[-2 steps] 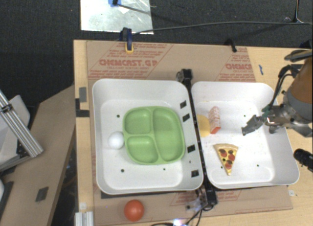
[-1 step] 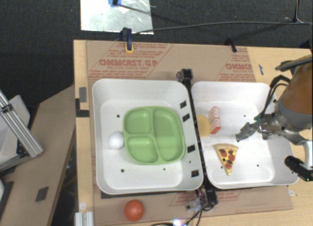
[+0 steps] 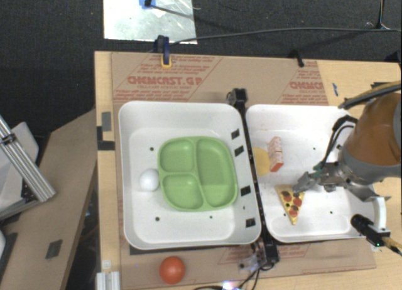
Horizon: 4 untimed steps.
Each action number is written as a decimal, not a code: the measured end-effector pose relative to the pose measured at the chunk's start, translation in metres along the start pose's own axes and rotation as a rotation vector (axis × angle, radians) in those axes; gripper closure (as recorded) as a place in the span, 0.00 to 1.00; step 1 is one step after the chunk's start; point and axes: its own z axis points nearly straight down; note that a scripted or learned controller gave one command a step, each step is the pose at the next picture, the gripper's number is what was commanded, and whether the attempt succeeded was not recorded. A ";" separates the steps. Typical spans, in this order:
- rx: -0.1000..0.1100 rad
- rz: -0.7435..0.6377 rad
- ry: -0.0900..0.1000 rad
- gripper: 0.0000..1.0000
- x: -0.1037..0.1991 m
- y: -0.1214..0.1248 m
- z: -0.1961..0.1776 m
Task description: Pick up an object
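While the arm (image 3: 377, 138) reaches in from the right, its gripper (image 3: 304, 184) sits low over the right bin (image 3: 314, 116), tip just above the far end of the pizza slice (image 3: 291, 203). Can't tell the claw state: fingers are a dark blur at this angle, no gap readable, nothing visibly between them.

Right bin contents:
- pizza slice, near-centre, wide end toward the gripper, point toward the near wall
- orange-and-white block (image 3: 275, 154), left of centre, upright-ish
- yellow piece (image 3: 260, 161) just beside the block on its left, close to the left wall; the two look like they touch

Left bin (image 3: 135, 119):
- green divided plate (image 3: 197, 172) in the middle, three compartments
- white ball (image 3: 149, 180) touching or just beside the plate's left edge, on the bin floor

Outside the bins: a red-orange ball (image 3: 172, 269) on the bench, near side, below the left bin. Black clips (image 3: 238, 98) along the seam between the two bins. Cardboard sheet (image 3: 163, 75) under both.

Closest candidate to the gripper is the pizza slice; block and yellow piece are well to its left.
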 end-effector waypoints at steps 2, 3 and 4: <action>-0.010 -0.003 -0.003 1.00 0.001 0.006 -0.057; -0.011 -0.003 -0.003 1.00 0.001 0.008 -0.103; -0.007 -0.008 0.000 1.00 0.048 0.021 -0.097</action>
